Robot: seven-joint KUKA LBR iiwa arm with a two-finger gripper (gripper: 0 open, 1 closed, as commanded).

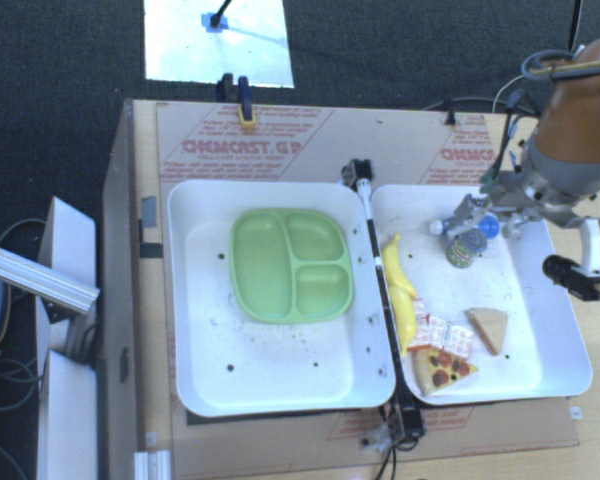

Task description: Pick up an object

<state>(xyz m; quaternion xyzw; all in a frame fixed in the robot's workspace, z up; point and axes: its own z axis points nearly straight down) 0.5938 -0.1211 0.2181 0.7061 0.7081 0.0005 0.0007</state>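
We see a big brown worktop [280, 143] with two white bins side by side. The left bin [205, 368] holds a green plate [290, 265] with three parts. The right bin [555, 348] holds the small things. The grey arm [575, 118] with its orange band comes in from the right and hangs over the top of the right bin. Its gripper [472, 218] is low, right by a small round can [465, 248] and a little blue ball [489, 226]. We cannot tell if the gripper is apart or together, or if it has a thing in it. A yellow banana [400, 288] lies along the left wall of the right bin. Below it lie a red and white packet [448, 336] and a pizza slice [442, 368]. Near these rests a tan bread wedge [489, 328].
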